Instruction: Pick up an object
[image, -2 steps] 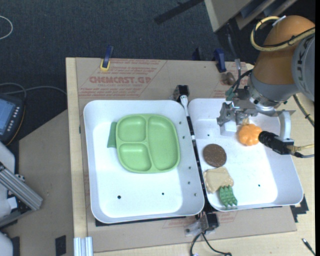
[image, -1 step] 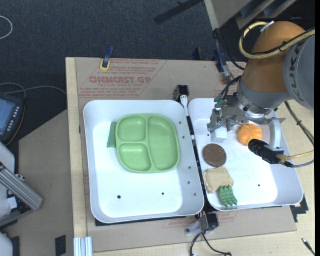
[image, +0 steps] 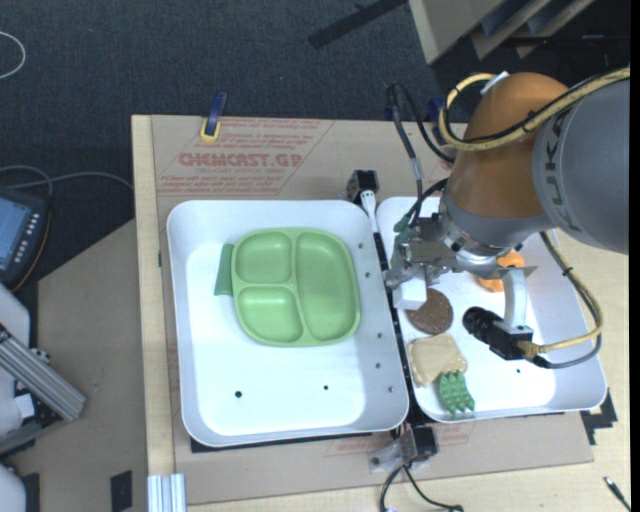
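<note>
pincer tips hidden, orange item half-covered

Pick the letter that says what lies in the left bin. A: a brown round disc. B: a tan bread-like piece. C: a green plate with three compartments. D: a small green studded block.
C: the green divided plate lies in the left bin, while the brown disc, the tan piece and the green block sit in the right bin.
</note>
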